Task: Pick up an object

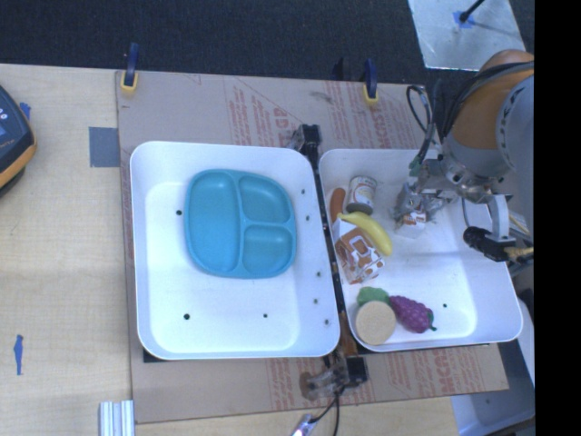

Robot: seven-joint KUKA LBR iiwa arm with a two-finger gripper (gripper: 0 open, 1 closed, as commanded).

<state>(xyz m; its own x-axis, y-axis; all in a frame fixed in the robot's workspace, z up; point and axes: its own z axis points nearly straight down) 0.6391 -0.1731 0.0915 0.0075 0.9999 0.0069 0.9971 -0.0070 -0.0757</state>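
Right, start with the left bin (154, 243), the biggest thing you see: it holds a blue divided plate (241, 222) lying flat in its upper half. Use the right bin (490, 307) as your landmark for the rest. The grey arm (495, 116), its orange band partly cut by the frame edge, comes over that bin's upper right corner, with cables draped across the wrist. The gripper (415, 209) hangs low over the bin's upper middle; its fingers blur into something small, red and white beneath them, so you cannot tell whether they are parted, closed or holding anything. Along the bin's left wall you have a patterned orange-and-white packet (357, 254), with a banana (368, 229) lying across its top. Above the banana stands a small can (361, 191), and a thin orange stick (337, 202), hard to identify, sits beside it. At the bin's lower left, a round tan disc (374, 322) touches a green piece (371, 295) and purple grapes (412, 312).
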